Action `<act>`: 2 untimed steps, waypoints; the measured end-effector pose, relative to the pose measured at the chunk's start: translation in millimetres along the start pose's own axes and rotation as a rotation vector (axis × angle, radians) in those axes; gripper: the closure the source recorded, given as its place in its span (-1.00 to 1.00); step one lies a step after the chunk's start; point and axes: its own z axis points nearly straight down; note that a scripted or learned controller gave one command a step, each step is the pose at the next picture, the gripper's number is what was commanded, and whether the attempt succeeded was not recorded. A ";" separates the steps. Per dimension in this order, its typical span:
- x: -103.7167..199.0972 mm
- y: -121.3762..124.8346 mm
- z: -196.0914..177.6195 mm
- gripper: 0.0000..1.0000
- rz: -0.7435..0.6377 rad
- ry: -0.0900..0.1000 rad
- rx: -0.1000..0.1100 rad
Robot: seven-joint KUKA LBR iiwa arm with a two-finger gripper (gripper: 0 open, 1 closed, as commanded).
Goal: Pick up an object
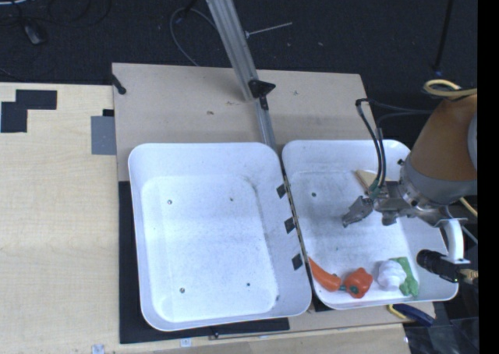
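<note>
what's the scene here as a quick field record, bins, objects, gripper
left bin: white, shallow
right bin: white, holds all the objects
objects: orange carrot-like piece, red piece, white item, green item, in a row along the near edge
gripper: over the right bin's middle, nothing between its fingers
arm: reaches in from the right

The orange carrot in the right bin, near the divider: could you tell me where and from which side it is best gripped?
Judging by its pose, grip the orange carrot across its thicker middle, from above. It lies flat and slanted by the right bin wall, its lower end touching the red pepper, so fingers should straddle its narrow width away from that end.
</note>
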 end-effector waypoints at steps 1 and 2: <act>3.6 5.4 60.3 -1.00 0.000 0.000 0.001; 3.2 6.2 72.3 -1.00 0.001 -0.002 -0.007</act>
